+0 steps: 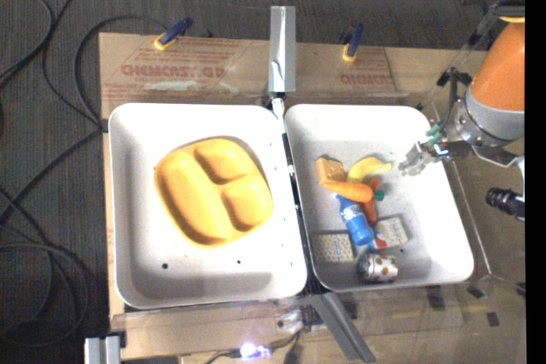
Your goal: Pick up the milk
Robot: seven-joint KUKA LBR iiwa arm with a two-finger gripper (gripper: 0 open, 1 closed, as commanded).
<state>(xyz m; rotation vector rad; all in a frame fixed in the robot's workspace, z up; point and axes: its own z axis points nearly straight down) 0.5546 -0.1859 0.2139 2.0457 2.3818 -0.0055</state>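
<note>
Here the gripper hangs over the right bin, near its upper right; whether it is clenched or released, I cannot tell. The milk, a blue carton, lies down-left of it among the toy food, long axis slanting toward the near-right corner. The left bin holds a yellow divided plate.

yellow tray | orange carrot | blue bottle | white bins
</note>
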